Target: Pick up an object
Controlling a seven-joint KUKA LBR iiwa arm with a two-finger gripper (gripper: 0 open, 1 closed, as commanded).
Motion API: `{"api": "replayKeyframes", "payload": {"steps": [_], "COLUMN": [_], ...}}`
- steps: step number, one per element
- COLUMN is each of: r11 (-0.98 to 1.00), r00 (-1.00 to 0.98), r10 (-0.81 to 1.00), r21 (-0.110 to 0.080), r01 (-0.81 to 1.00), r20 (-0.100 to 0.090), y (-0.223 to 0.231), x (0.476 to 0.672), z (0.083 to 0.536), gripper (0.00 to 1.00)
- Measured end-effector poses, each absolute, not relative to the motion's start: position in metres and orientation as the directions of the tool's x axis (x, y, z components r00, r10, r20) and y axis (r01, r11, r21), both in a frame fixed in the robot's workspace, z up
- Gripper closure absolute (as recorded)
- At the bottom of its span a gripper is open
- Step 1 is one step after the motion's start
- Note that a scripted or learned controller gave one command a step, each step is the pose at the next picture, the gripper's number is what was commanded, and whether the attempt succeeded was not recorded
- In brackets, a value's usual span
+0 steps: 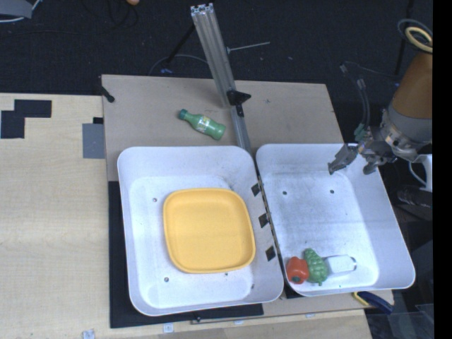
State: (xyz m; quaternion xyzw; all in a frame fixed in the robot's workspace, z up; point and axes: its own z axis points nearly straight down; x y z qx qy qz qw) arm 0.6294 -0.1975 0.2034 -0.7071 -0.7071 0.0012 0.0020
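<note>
We find the gripper (pixel 355 160) at the far right corner of the right bin (pixel 395 221), hanging over the bin's back rim with its two dark fingers spread apart and nothing between them. Behind it the grey wrist leads up to the orange band of the arm (pixel 417 83), which comes in from the right edge of the view. Well apart from the gripper, at the near edge of the same bin, we see a small cluster of objects: a red toy tomato (pixel 297 270) on the left, a green knobbly piece (pixel 316 267) touching it, and a white item (pixel 342 264) just beside that, hard to make out against the bin floor. The left bin (pixel 134 182) sits edge to edge with the right one and bears a yellow square plate (pixel 209 229) lying flat near its middle. Beyond the bins, on the tan board (pixel 289 111), a green bottle (pixel 202 123) lies on its side, and a slanted aluminium bar (pixel 219 55) rises from between the two bins toward the back.
</note>
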Motion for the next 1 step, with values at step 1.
{"api": "replayKeyframes", "payload": {"steps": [1], "r11": [0.001], "r00": [-0.001], "r10": [1.000], "r21": [-0.004], "r01": [1.000], "r20": [0.001], "y": [-0.2041], "x": [0.6246], "z": [0.1563], "gripper": [0.00]}}
